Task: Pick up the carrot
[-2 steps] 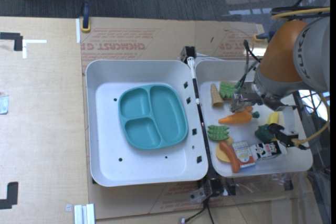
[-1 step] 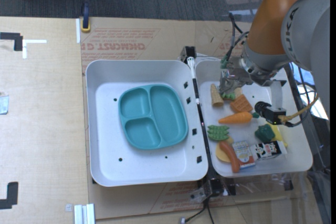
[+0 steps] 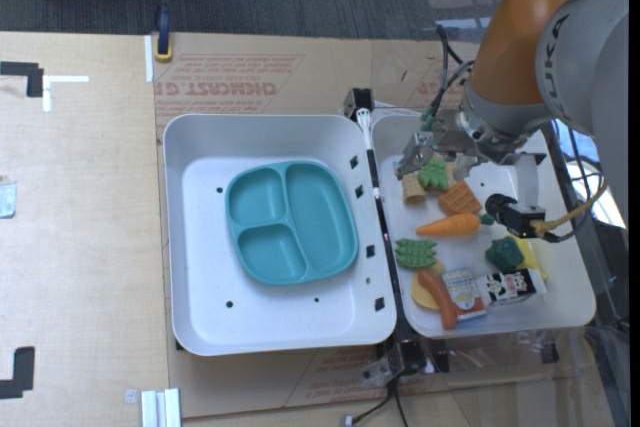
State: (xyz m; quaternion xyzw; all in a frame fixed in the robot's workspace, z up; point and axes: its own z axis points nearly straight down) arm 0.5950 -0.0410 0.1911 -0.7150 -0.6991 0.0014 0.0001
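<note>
Orange and slim, the carrot [image 3: 449, 226] lies in the middle of the right bin [image 3: 570, 300], its long axis across the bin. The claw [image 3: 418, 158] hangs near the bin's far edge, its fingers apart and holding nothing.

My claw [image 3: 418, 158] is hovering just behind the carrot [image 3: 449, 226], which is lying right of the divided plate [image 3: 291, 221].
</note>
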